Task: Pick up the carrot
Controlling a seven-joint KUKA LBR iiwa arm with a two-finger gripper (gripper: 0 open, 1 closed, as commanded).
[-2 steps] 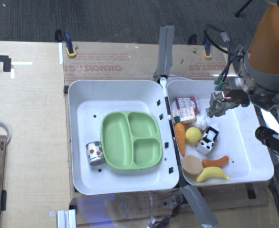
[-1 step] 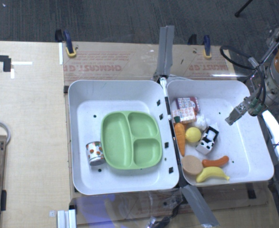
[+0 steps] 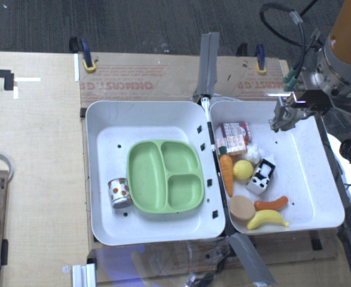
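Closest to where I stand, along the near edge of the right-hand shallow white bin [image 3: 327, 178], lies a yellow toy banana [image 3: 267, 220], with a round tan disc-shaped piece [image 3: 242, 207] touching its left end and an orange-red toy sausage [image 3: 271, 204] lying just above it. A little further in there is a small black-and-white cow-patterned block [image 3: 261, 176], tilted, and a yellow ball-like toy [image 3: 243, 170] just beside it on the left. The orange toy carrot with its green top [image 3: 226, 172] lies lengthwise right against the left wall of this bin, green end pointing away from me, just beside the yellow ball and directly below a pink-and-white printed packet [image 3: 233, 137] in the far-left part of the bin. The dark metal claw [image 3: 281, 121] hangs over the far side of the same bin, toward its right, with nothing under or between its tips that I can make out; whether its fingers are spread or pressed together I cannot tell from here. The carrot is well apart from the claw, off to its left and nearer to me, with the packet lying between them. In the left-hand shallow white bin [image 3: 100, 160] sits a pale green plastic plate with three compartments [image 3: 165, 176], and a small tin can with red spots [image 3: 120, 193] lies on its side touching the plate's left edge. Both bins rest on the light wooden worktop [image 3: 31, 136].
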